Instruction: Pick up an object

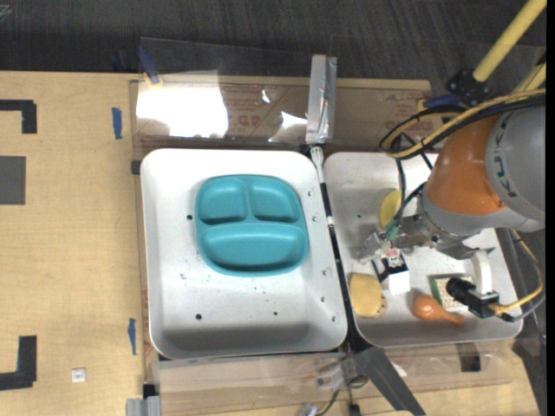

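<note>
My gripper (388,251) hangs low over the middle of the right bin (347,189), reaching in from the right under the arm's orange band. A pale yellow rounded object (366,295) lies just below it near the bin's front left. A yellow object (391,204) peeks out behind the wrist. An orange object (428,307) lies at the bin's front, next to a small white and green item (448,291). Nothing shows between the fingers.
The left bin (165,258) holds a teal divided plate (251,224). A clear plastic sheet and a metal divider (319,102) stand behind the bins. Cables (416,133) loop at the back right. A yellow pole (512,29) slants at the top right.
</note>
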